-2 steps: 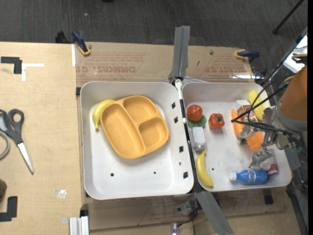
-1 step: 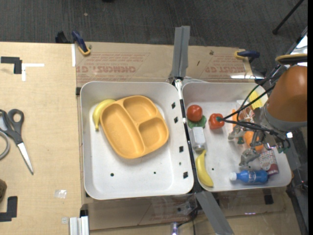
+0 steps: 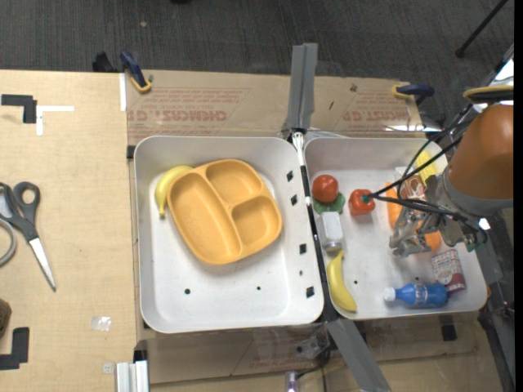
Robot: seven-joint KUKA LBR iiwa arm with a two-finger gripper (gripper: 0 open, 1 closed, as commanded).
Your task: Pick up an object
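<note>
My gripper [image 3: 406,240] hangs low in the right bin [image 3: 372,256], right beside an orange object [image 3: 431,237] that the wrist partly hides. Whether anything sits in its grasp is unclear. To its left lie a red strawberry-like toy [image 3: 361,202], a red tomato [image 3: 325,188] and a small clear bottle with a green cap [image 3: 331,225]. In front of the gripper lies a blue water bottle [image 3: 418,295], with a red and white packet [image 3: 448,269] beside it. A yellow banana [image 3: 340,284] rests along the bin's left wall.
The left bin [image 3: 221,296] holds a yellow divided plate [image 3: 224,210] with a second banana [image 3: 166,188] tucked behind its left rim. The arm's orange band [image 3: 489,153] overhangs the right bin's far right side. Scissors [image 3: 29,227] lie on the bench at far left.
</note>
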